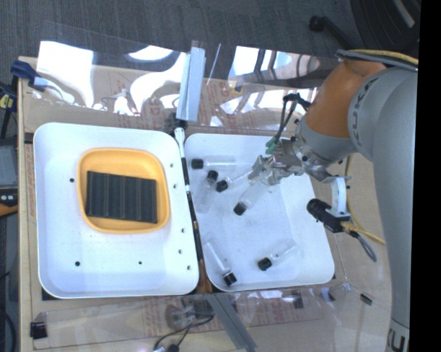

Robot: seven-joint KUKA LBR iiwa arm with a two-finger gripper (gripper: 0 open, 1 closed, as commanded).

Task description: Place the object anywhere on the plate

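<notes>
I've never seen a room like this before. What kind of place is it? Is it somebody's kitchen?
Probably not a kitchen: it looks like a robot lab or test bench. A big grey and orange robot arm reaches over two white bins, and small clear vials with black caps lie scattered in the right bin.

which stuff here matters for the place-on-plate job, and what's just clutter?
Job:
- yellow plate in left bin
- clear vials with black caps, e.g., in right bin
- tool

Clutter:
- bench
- cables
- blue clamp

blue clamp (22, 72) at bench corner, dark carpet (139, 17)
</notes>
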